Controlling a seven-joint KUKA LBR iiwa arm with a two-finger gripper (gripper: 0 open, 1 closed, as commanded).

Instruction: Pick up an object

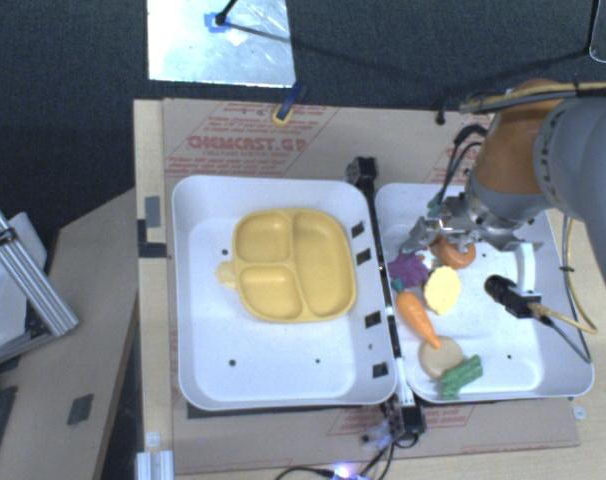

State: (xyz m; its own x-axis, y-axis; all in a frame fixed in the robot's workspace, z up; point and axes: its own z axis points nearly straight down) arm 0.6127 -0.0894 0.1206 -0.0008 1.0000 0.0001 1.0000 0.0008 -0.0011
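End effector point(445, 230) is low over the far-left part of the right bin point(513, 353), arm reaching in from the right. Can't tell if it's open or closed from here; its tip is hidden by the wrist body.

Likely target is the orange round piece point(457, 256), directly under or just near-side of the end effector, touching or nearly touching it. Nothing reads as gripped or lifted.

Clutter around it:
- purple piece point(409, 267) just left, by the bin wall
- yellow disc point(443, 291) just nearer, about touching the orange piece
- carrot point(416, 317) nearer again, lying at a slant
- tan round piece point(441, 356) and green piece point(462, 375) at the near edge, touching each other

The left bin point(208, 358) holds a yellow divided plate point(288, 265), well apart from the action. Both bins sit on the table point(243, 138).

To do this step well, I'd say centre over the orange piece alone. It looks rounded, so an off-centre close may squirt it sideways into the yellow disc. Approach straight down and close across its widest part. Keep clear of the purple piece and the left wall, or it catches two things or jams. Lift straight up and slowly, and check that something hangs in the grip before calling it done.
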